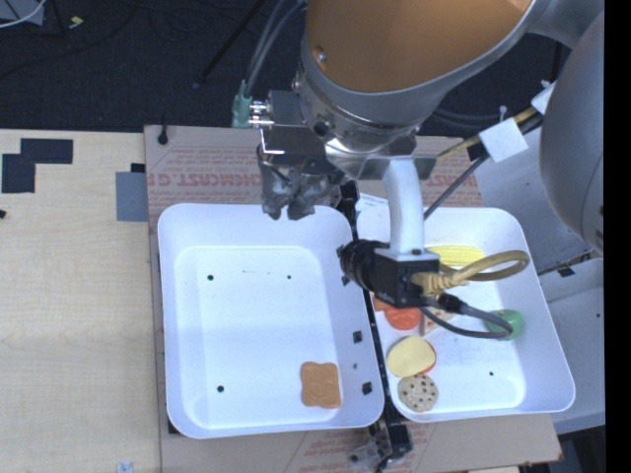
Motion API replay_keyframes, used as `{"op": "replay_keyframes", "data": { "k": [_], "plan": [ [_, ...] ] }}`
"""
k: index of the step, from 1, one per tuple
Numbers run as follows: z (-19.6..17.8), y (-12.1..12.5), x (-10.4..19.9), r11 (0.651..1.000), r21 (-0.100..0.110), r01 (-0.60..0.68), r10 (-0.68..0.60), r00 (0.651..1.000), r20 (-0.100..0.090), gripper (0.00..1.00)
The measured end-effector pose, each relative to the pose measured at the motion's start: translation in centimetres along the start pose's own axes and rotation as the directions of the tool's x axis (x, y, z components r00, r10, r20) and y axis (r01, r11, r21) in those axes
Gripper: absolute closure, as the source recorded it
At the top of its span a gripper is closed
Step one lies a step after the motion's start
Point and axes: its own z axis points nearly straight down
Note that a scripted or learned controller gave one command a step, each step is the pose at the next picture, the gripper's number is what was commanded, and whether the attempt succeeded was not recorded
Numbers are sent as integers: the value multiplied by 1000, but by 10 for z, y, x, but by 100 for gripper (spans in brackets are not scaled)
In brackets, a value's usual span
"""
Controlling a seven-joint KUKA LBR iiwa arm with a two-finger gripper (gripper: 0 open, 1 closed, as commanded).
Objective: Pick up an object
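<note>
While pincer (293,197) hangs above far rim of left bin (246,313), cannot tell if open or closed; nothing seen held. Tan biscuit (320,384) lies in bin's near right corner, well apart. Risk: closing here catches rim, not biscuit.

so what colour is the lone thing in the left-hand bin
Orange-tan: the flat piece has a slightly darker edge. The camera view shows it plainly.

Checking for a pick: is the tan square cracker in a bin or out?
In: the tan square cracker lies flat inside the left white bin.
</note>
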Motion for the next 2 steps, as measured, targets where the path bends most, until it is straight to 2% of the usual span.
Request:
{"op": "replay_keyframes", "data": {
  "k": [1,2],
  "plan": [
    [144,-2,-1,1000,27,-3,3,1000,16,100],
    [40,1,-1,1000,8,-2,2,1000,6,100]
  ]
}}
